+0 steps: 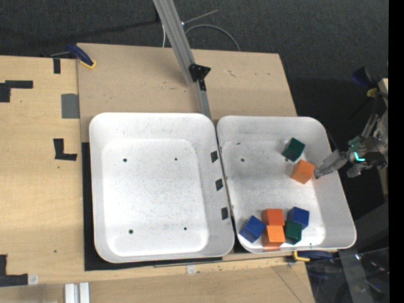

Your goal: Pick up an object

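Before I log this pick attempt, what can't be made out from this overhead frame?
- Claw: small and blurred at the right bin's rim; whether it is open or shut can't be told.
- Orange block: beside the claw's tip; contact or grip unclear.
- Clustered blocks by the near wall: they overlap, so the exact count and any stacking are uncertain.
- Arm: mostly cut off by the camera view's right edge.

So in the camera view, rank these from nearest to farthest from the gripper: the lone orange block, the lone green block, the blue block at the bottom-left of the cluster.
1. Lone orange block, right beside the gripper.
2. Lone green block, just up-left of it.
3. Blue block, at the cluster's left end, near the right bin's front wall.
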Tool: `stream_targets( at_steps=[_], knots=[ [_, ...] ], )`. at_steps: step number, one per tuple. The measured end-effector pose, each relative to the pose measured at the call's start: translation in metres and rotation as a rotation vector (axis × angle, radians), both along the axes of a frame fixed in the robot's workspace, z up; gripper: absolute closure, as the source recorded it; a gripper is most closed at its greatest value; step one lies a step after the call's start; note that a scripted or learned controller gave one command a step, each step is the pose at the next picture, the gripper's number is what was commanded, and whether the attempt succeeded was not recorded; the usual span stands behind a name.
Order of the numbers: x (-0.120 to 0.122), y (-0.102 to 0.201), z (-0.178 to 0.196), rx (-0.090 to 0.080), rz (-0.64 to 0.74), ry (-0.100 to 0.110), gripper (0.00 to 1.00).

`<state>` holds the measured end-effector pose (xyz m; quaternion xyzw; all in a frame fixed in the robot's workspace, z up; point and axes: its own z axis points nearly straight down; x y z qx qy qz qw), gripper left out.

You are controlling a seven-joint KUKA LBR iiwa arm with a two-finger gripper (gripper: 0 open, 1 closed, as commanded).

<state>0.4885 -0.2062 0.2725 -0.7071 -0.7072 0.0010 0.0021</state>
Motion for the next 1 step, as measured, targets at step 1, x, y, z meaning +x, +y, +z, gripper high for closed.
stream_targets(
  at_steps=[1],
  knots=[
    [0.0007,0.0001,0.0017,-0.001,0.002,-0.003,0.00]
  ],
)
